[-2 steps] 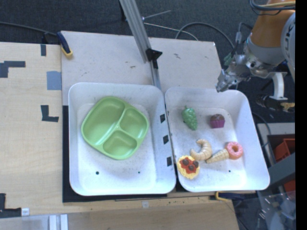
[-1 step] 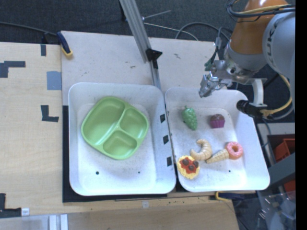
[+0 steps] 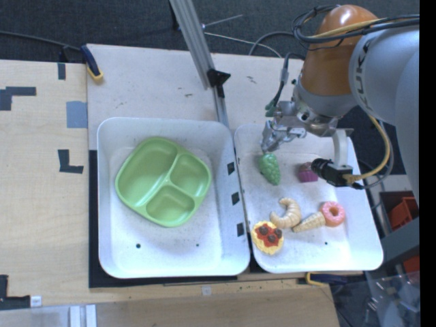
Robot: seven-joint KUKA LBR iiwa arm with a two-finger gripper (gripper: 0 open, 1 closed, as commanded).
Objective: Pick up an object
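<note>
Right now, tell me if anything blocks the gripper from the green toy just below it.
Nothing visible does. The gripper hangs directly above the green toy in the right bin; the purple piece and croissant lie apart.

The arm (image 3: 381, 53) runs off the right edge and hides the right bin's (image 3: 354, 251) far corner.

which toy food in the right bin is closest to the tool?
The green grape bunch, directly below the tool. The purple piece, croissant, cone, donut and tart lie farther off.
</note>
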